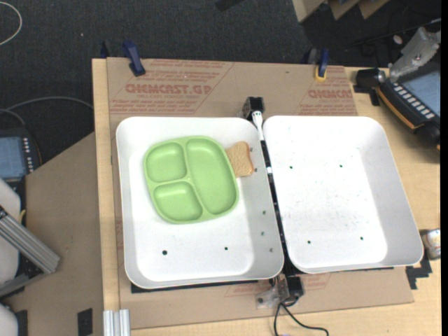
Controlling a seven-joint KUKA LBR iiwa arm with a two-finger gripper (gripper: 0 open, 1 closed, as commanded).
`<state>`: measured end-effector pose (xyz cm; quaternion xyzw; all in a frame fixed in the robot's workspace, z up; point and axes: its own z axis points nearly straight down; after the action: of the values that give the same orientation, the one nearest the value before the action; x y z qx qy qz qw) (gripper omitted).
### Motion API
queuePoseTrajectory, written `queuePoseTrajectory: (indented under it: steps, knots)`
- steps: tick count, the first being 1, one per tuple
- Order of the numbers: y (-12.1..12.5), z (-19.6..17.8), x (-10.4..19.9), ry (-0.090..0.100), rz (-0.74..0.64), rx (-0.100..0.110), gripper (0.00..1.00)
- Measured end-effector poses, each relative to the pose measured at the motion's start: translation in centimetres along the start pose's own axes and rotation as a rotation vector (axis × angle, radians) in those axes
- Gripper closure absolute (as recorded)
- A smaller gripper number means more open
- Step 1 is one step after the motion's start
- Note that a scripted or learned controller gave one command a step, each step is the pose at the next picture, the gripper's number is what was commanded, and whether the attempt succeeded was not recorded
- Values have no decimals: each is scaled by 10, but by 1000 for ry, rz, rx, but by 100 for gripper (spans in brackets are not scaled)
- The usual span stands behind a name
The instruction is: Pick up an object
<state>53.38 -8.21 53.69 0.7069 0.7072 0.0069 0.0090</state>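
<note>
A green divided plate point(190, 179) with three compartments lies in the left white bin point(189, 257). A tan cracker-like piece point(241, 159) rests against the plate's right rim, close to the bin's right wall. The right white bin point(336, 194) sits beside it.
Both bins stand on a cardboard sheet point(182, 82) held by a blue clamp point(133, 58) and a yellow clamp point(321, 68) at the back. A black clip point(253, 108) joins the bins at the back. Grey equipment point(416, 82) stands at the far right.
</note>
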Motion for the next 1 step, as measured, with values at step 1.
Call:
queuePoseTrajectory:
  steps: [1]
  knots:
    - [-57, -1, 73, 6, -8, 23, 0]
